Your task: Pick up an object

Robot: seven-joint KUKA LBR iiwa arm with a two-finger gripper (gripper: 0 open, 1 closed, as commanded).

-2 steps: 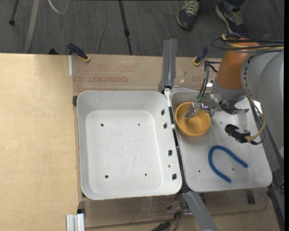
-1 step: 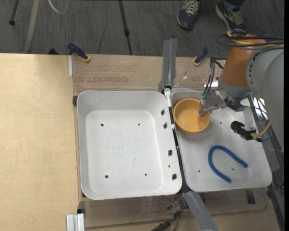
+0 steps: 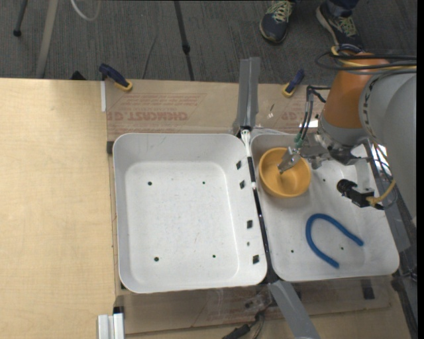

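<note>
We seem to be in a robotics lab: tripod legs (image 3: 182, 36) on grey carpet, clamps (image 3: 115, 77) pinning cardboard (image 3: 172, 109) to the table (image 3: 46, 198), a bystander's sneakers (image 3: 277, 20).

Both bins, the left one (image 3: 182, 212) and the right one (image 3: 371, 258), look like smooth white plastic with a faint sheen. The yellow bowl (image 3: 285, 175) in the far part of the right bin seems smooth, slightly glossy plastic. The blue curved piece (image 3: 328, 238) nearer looks matt, rubbery or foam-like. The bench (image 3: 50, 198) at left is pale, matt wood; beyond the bins lies dull brown cardboard (image 3: 165, 109) with printed lettering. The arm (image 3: 391, 99) shows smooth grey casing and a satin orange band (image 3: 344, 99).
</note>
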